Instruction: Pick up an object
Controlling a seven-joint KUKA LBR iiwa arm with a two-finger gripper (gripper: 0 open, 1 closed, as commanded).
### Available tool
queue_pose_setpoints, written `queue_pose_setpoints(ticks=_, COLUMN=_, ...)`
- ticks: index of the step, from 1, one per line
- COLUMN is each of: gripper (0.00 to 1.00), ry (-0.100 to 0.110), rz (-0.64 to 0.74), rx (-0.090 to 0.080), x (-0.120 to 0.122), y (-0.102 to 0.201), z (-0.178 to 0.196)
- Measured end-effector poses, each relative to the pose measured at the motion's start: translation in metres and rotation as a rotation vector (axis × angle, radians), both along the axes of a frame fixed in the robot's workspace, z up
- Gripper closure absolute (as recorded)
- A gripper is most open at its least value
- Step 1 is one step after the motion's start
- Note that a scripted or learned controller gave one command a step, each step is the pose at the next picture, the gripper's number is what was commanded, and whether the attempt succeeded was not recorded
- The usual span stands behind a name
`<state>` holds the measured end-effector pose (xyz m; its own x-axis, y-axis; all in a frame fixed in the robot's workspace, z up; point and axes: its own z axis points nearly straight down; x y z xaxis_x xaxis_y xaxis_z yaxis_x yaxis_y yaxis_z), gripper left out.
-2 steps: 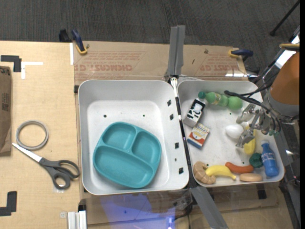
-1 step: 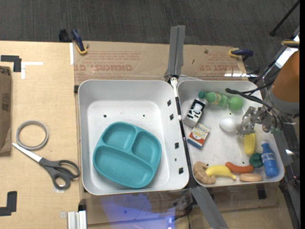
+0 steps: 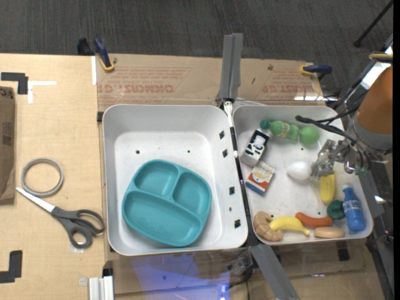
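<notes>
White egg [image 3: 299, 170] is lying just left of the gripper [image 3: 324, 164] in the right bin [image 3: 282, 205]. Whether the gripper is clenched or released cannot be told.

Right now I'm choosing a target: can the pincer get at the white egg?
Probably yes: the pincer hangs just right of the white egg, with bare bin floor around the egg and nothing lying over it.
</notes>
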<state>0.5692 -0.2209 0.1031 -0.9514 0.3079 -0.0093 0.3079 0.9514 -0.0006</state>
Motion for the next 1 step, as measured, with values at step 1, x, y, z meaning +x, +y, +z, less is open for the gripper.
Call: queue_pose_setpoints(ticks=1, gripper=0.0, ry=0.007, rz=-0.046, rx=0.003, x=-0.0712, y=-0.0011, z=-0.0111)
